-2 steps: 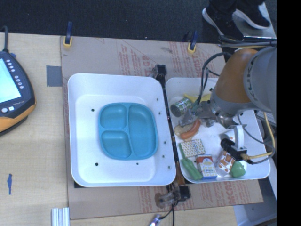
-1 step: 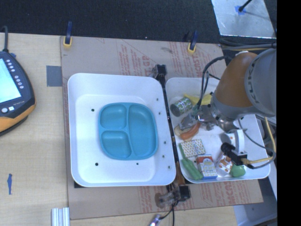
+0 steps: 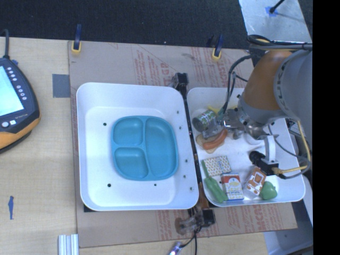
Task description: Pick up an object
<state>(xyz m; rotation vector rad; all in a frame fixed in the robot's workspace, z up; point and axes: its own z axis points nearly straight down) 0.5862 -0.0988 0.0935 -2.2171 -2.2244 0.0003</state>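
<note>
1. Nearest the camera, just beyond the near rims of the bins, a small dark clamp (image 3: 192, 221) sits at the seam where the two bins meet; a pale ridged strip (image 3: 68, 243) lies well to the left of it on the bench (image 3: 37, 185).
2. Objects for picking lie in the right bin (image 3: 241, 95), taken here as the landmark; along its near wall sit a green elongated item (image 3: 213, 187), a red-and-white small box (image 3: 232, 187), an orange-and-white packet (image 3: 255, 180) and a green rounded item (image 3: 269, 189); a checked white pad (image 3: 217, 165) lies just above the box.
3. Toward the bin's left wall a silver can (image 3: 204, 119) rests on its side, with an orange curved item (image 3: 212, 139) touching it on the near side.
4. Over the bin's middle the gripper (image 3: 223, 122) hangs just beside the can; whether its jaws are parted or closed, I cannot tell; no object is visibly between them.
5. From the bin's right side reaches the grey arm (image 3: 295, 84) with its orange band (image 3: 265, 81); black cables (image 3: 276, 166) trail below it.
6. Left of the right bin, touching it, stands the left bin (image 3: 90, 142), holding a blue divided plate (image 3: 144, 147).
7. Far left of both, a handheld control pendant (image 3: 13, 102) lies on the bench.
</note>
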